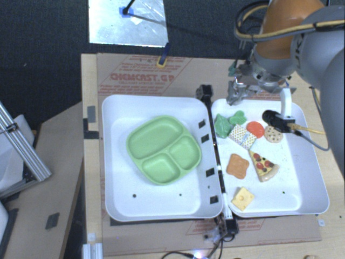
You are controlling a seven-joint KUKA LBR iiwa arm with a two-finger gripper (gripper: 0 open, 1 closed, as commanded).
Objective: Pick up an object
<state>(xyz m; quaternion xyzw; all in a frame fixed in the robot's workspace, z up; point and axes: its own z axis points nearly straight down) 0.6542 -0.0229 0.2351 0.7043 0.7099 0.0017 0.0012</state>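
So the gripper (235, 95) hangs over the back edge of the right bin (307, 166), and I honestly can't tell how its jaws stand. Nearest candidate is the green toy (229, 122), lying just toward the front from it. Cardboard (141, 75) underneath has red printing, too blurry to read properly

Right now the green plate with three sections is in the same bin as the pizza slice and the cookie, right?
Not quite. The green plate with three sections sits alone in the left bin. The pizza slice and the cookie lie in the right bin, with the other toy foods. The camera view shows the divider between the two bins clearly.
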